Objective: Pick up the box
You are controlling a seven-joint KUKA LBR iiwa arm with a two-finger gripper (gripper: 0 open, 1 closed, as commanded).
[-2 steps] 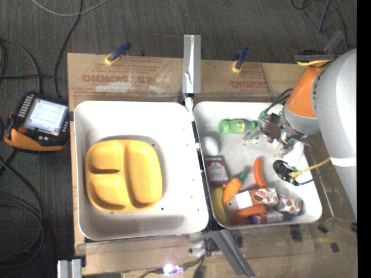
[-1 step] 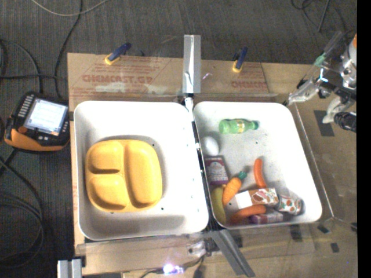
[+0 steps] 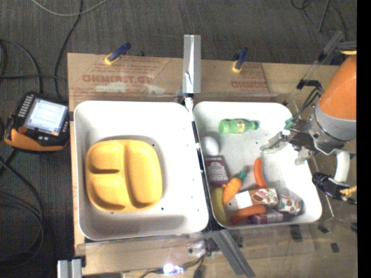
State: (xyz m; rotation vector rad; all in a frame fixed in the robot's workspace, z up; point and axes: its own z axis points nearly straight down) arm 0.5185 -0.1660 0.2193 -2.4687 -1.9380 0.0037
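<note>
The gripper (image 3: 285,145) hovers above the box (image 3: 255,199) in the right bin (image 3: 272,110), fingers spread and pinching nothing, apparently poised for a descent.

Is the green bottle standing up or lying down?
Lying down. The green bottle rests on its side on the right bin's floor, its length running left to right.

The bench (image 3: 87,74) is topped with brown cardboard and bears 2 white bins side by side, the left bin (image 3: 81,120) and the right bin (image 3: 272,112), touching along the middle. 2 clamps (image 3: 117,53) (image 3: 239,59) grip the cardboard's far edge.
</note>
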